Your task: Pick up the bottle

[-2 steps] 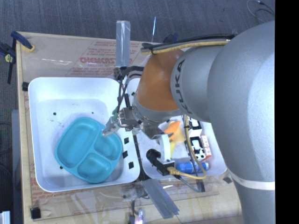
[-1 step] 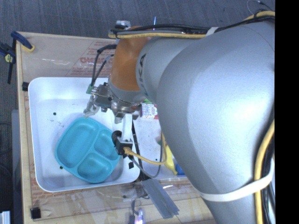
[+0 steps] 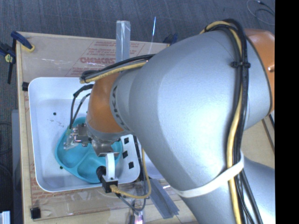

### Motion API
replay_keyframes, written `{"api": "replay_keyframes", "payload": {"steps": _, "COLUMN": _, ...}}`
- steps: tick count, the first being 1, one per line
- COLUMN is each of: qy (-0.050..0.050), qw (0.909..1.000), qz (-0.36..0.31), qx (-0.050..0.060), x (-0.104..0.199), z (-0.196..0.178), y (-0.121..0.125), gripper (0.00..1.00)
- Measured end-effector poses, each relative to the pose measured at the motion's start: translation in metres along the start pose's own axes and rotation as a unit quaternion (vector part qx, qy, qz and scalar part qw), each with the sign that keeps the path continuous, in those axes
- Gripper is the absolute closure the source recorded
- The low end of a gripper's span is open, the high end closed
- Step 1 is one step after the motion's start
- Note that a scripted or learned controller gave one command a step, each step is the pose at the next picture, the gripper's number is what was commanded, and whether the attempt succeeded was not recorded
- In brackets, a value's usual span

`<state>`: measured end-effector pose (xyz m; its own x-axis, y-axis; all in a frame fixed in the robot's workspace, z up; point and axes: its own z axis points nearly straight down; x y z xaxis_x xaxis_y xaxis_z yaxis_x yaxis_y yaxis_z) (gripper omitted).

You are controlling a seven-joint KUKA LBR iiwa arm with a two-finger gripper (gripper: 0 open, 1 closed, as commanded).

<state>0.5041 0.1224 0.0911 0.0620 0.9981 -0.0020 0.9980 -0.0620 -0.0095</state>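
Arm (image 3: 187, 115) bent low into left bin (image 3: 42, 125)

This looks like a robotics lab or test cell. A large grey industrial arm (image 3: 196, 120) with an orange band (image 3: 100, 106) and bundled black and yellow cables (image 3: 236, 92) reaches over a shallow white bin (image 3: 39, 125). The bin sits on a plain cardboard-coloured bench top (image 3: 56, 50) with red printed lettering behind the bin. Blue clamps (image 3: 21, 38) grip the bench edge at the far left corner, beyond the bin. Dark grey carpet (image 3: 70, 8) lies past the bench, and a loose cable (image 3: 261, 6) trails on it, far from the bin.
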Motion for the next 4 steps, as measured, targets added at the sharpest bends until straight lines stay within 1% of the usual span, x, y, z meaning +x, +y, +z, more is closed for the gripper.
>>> {"api": "replay_keyframes", "payload": {"steps": 1, "qy": -0.005, "qw": 1.0000, "qz": 0.003, "qx": -0.001, "x": -0.008, "z": -0.010, "y": 0.003, "gripper": 1.00}}
{"api": "replay_keyframes", "payload": {"steps": 2, "qy": 0.000, "qw": 0.9993, "qz": 0.036, "qx": -0.001, "x": 0.050, "z": -0.167, "y": 0.033, "gripper": 1.00}}
{"api": "replay_keyframes", "payload": {"steps": 3, "qy": -0.001, "qw": 0.9542, "qz": -0.299, "qx": 0.000, "x": 0.012, "z": -0.129, "y": -0.027, "gripper": 1.00}}
{"api": "replay_keyframes", "payload": {"steps": 4, "qy": -0.001, "qw": 0.8493, "qz": -0.528, "qx": 0.000, "x": 0.063, "z": -0.106, "y": -0.033, "gripper": 1.00}}
